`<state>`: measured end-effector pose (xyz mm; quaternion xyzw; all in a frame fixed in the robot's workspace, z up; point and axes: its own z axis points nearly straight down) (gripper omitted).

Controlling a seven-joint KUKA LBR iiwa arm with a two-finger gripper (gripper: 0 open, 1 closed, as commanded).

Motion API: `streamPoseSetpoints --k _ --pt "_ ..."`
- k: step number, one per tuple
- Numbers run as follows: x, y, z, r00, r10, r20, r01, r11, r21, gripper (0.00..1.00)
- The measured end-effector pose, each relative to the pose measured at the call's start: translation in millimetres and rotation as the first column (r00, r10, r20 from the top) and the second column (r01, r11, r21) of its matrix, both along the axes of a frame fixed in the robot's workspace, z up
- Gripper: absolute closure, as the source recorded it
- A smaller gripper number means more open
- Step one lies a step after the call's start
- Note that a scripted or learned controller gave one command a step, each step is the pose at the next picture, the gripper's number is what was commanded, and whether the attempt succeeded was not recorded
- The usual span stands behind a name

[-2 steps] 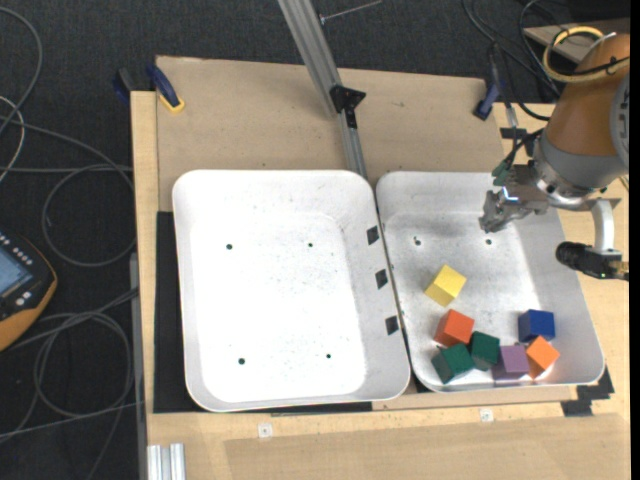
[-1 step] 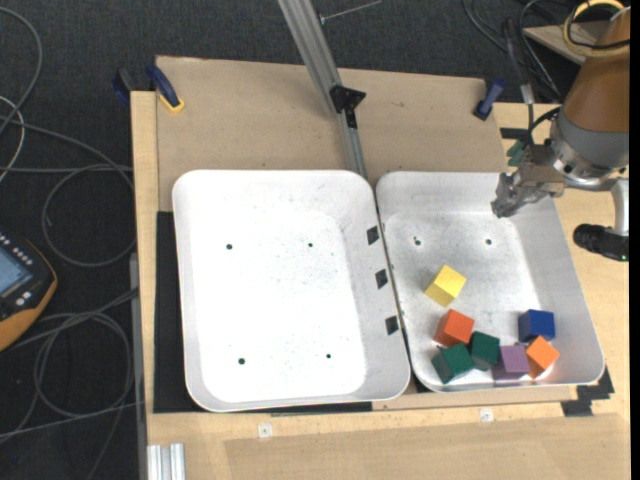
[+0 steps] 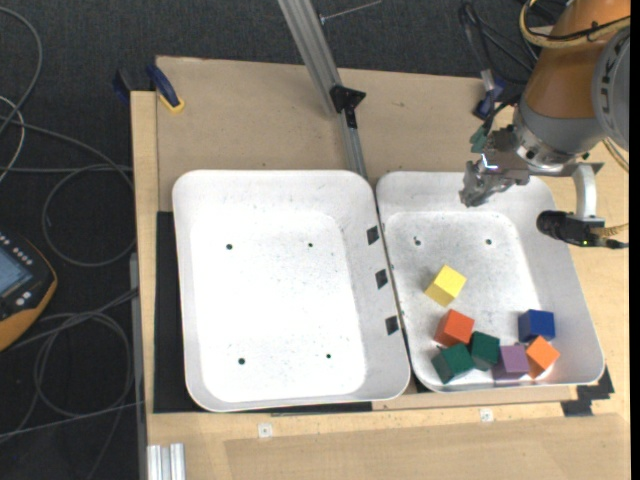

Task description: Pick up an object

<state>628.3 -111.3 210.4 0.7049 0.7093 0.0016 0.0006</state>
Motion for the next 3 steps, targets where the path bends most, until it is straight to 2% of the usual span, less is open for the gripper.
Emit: streamPoseSetpoints --k 1,2,3 --pt "12 46 3 1.0 0.0 -0.001 0.0 1.0 0.0 1.0" --pt "13 107 3 1.0 0.001 -0.003 -0.001 1.0 0.002 1.0" --pt "19 168 22 1.0 0.002 0.001 -0.002 1.0 0.002 1.0"
